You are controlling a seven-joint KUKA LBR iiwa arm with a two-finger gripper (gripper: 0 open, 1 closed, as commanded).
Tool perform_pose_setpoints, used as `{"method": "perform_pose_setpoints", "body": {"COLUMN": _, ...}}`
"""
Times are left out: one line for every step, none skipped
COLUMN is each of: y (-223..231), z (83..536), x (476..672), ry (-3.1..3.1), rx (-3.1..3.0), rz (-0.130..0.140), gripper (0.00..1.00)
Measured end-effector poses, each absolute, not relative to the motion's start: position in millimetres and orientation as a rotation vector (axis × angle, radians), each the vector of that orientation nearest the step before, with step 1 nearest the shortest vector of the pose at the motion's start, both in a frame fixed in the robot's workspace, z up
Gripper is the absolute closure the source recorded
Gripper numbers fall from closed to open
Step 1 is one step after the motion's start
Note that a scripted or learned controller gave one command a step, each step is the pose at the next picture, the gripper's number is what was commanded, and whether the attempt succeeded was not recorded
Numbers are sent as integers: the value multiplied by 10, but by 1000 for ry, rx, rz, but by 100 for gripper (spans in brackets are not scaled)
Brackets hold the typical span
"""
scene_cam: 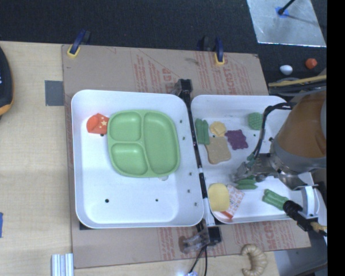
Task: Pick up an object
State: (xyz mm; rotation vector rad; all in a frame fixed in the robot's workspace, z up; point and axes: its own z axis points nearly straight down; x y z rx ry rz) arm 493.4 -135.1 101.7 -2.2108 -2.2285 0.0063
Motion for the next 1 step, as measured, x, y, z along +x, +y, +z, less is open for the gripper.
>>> {"method": "perform_pose_setpoints", "body": {"y": -604, "z": 1975, "x": 5495, "ry": -2239, "rx": -2211, "rz": -11, "gripper": 100}}
